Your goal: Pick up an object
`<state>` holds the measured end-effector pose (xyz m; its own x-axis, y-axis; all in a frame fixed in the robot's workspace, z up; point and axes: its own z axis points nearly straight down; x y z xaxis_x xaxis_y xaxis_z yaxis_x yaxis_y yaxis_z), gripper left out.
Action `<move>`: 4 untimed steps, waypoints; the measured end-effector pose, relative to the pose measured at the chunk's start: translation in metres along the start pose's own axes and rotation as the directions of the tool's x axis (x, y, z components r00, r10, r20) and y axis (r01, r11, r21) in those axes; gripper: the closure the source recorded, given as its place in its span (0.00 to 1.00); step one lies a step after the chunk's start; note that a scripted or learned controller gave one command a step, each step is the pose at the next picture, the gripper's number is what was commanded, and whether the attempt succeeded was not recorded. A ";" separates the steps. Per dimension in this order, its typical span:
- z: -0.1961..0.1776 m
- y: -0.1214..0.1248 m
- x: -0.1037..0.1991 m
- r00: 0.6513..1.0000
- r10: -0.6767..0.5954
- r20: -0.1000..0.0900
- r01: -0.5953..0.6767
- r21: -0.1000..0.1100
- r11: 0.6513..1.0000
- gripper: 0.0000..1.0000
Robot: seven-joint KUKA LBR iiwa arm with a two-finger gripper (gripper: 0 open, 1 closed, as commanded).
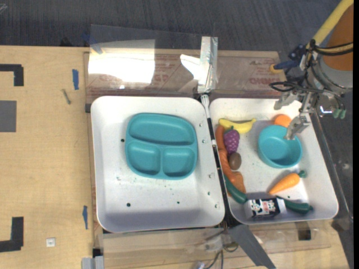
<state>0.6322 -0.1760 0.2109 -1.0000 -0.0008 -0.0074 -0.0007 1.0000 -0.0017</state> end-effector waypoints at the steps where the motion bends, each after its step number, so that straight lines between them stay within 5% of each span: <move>1: 0.120 -0.044 -0.026 0.994 -0.110 0.006 0.110 0.003 0.994 0.00; 2: 0.105 -0.042 -0.030 0.993 -0.113 0.016 0.113 0.005 0.994 1.00; 3: 0.108 -0.041 -0.028 0.994 -0.113 0.011 0.113 0.003 0.994 0.00; 4: 0.122 -0.028 -0.022 0.991 -0.131 0.002 0.131 0.001 0.991 0.00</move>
<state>0.6547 -0.2038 0.0894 -0.9913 -0.1316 -0.0092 -0.1316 0.9913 -0.0037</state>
